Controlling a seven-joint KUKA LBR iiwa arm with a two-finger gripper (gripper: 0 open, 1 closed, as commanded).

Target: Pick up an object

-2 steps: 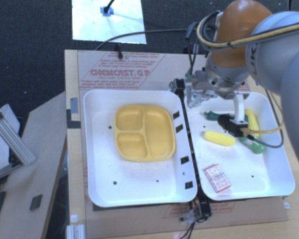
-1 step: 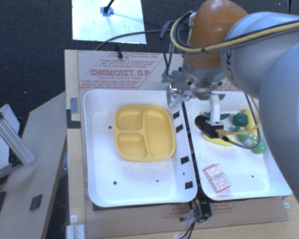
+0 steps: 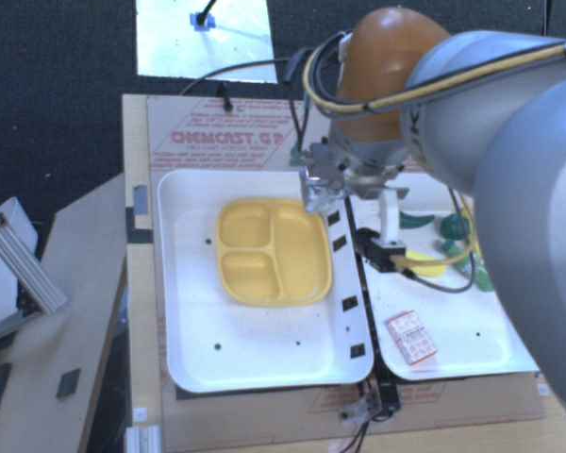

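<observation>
One yellow tray (image 3: pixel 272 251) lies flat in the left bin (image 3: pixel 193 347).
The end effector (image 3: pixel 323 196) sits at the tray's upper right corner; whether it grips anything cannot be told. In the right bin (image 3: pixel 481 343) lie a red-and-white packet (image 3: pixel 411 336) and green and yellow items (image 3: pixel 448 239), partly hidden by the arm (image 3: pixel 491 111).

Two white bins sit side by side on a bench (image 3: pixel 85 281): left bin (image 3: pixel 193 347), right bin (image 3: pixel 481 347). A strip with black squares (image 3: pixel 347 281) runs along their shared edge. Behind them lies a printed sheet marked CHEMCAST (image 3: pixel 222 140); farther back, a shiny plate (image 3: pixel 203 26) with a blue spot. An aluminium rail (image 3: pixel 19 267) leans at left.
</observation>
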